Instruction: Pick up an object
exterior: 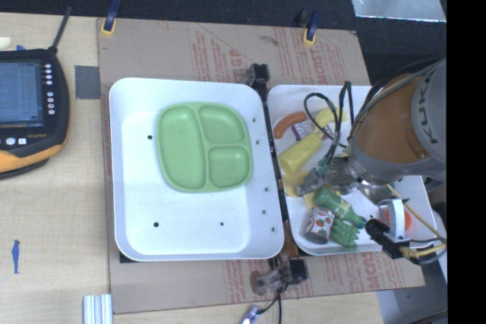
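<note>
**Gripper [323, 178] low over right-bin clutter, no pick confirmed**

We go left to right, quick pass.

- **Bench, left edge:** a teach pendant [23, 114] sits here, not in play.
- **Left bin [133, 239]:** it carries a green divided plate [203, 146], lying flat toward the bin's far edge and well apart from the arm.
- **Right bin [296, 240]:** this is where the pickable things are.
  - An orange sausage-shaped piece [287, 124] lies by the far-left corner.
  - A yellow bottle [300, 154] lies tilted along the left wall.
  - A small printed carton [319, 224] and a green toy [339, 210] lie at the near edge, touching or close to it.
- **Arm:** the grey arm [395, 129] covers the bin's right half. The gripper hangs low between the yellow bottle and the green toy, just beside both.

We cannot tell how far open the gripper is, because wrist and cables crowd that spot. We see nothing clearly held.

Progress, as we judge it: the reach into the bin looks done. All the objects we can see appear to rest on the bin floor, so closing on one and lifting it are both left. The likely target is the bottle or the toy, and we cannot say which.
</note>
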`<state>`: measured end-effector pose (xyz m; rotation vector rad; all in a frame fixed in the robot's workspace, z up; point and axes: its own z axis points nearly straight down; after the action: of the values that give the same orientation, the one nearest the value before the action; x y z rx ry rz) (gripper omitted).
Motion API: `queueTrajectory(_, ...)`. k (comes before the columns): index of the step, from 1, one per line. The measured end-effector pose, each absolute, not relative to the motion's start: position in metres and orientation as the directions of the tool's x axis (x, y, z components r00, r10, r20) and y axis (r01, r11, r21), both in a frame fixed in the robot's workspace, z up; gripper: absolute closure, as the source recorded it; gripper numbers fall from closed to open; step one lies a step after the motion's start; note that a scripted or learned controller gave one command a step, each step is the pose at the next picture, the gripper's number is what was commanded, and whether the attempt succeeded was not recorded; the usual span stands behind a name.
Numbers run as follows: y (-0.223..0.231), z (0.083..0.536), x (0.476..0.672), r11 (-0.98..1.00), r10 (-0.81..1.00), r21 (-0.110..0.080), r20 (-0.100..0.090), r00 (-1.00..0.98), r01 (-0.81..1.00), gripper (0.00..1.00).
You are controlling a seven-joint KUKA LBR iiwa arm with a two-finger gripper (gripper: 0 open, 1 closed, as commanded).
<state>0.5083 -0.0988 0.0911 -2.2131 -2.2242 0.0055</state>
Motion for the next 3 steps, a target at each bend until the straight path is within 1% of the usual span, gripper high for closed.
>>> queueTrajectory(1,-0.100,0.101,0.509,0.009,1.000,-0.006,-0.001,-0.009,1.000,1.00)
queueTrajectory(2,-0.100,0.101,0.509,0.009,1.000,-0.006,-0.001,-0.009,1.000,0.00)
queueTrajectory(3,-0.101,0.111,0.509,0.012,1.000,-0.006,-0.004,-0.012,1.000,1.00)
